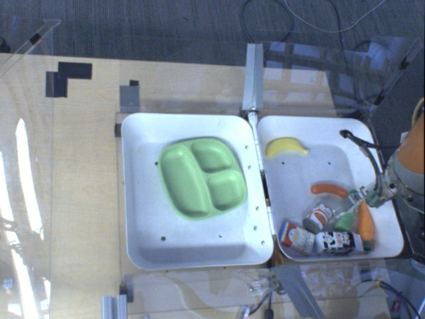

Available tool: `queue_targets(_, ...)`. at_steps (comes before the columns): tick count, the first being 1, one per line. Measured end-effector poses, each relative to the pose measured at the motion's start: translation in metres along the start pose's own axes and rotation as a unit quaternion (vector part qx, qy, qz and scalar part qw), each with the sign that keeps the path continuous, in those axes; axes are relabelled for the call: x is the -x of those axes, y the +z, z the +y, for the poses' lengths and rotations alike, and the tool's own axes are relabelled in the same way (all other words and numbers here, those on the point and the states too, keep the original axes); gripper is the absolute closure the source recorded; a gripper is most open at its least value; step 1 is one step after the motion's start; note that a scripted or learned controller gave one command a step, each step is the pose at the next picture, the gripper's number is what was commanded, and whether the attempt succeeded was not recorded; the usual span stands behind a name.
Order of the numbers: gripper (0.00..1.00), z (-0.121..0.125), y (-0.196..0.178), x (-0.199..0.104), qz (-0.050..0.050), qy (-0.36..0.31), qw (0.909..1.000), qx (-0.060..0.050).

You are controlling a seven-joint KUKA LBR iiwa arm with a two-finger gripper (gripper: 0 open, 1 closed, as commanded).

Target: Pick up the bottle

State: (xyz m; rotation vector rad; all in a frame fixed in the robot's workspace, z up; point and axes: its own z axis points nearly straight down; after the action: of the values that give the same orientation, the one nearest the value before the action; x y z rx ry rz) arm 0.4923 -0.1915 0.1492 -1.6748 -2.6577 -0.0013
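A small bottle (340, 242) with a black-and-white label lies on its side along the front wall of the right bin (319, 161). My gripper (369, 197) hangs low over the bin's right side, just above and to the right of the bottle. It sits next to an orange carrot (366, 222) and a green item (344, 222). The bottle lies apart from the gripper.
The right bin also holds a yellow banana (287, 147), a red-orange sausage (329, 190), a red-and-white can (320, 216) and a colourful container (296, 238) at the front left. A green divided plate (202, 177) rests in the left bin (143, 238). The arm (408, 168) enters from the right.
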Motion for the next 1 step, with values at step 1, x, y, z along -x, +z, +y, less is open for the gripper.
queue_targets(1, 0.0, 0.0431, 0.0219, -0.0419, -0.009, -0.073, 0.9972, 0.01)
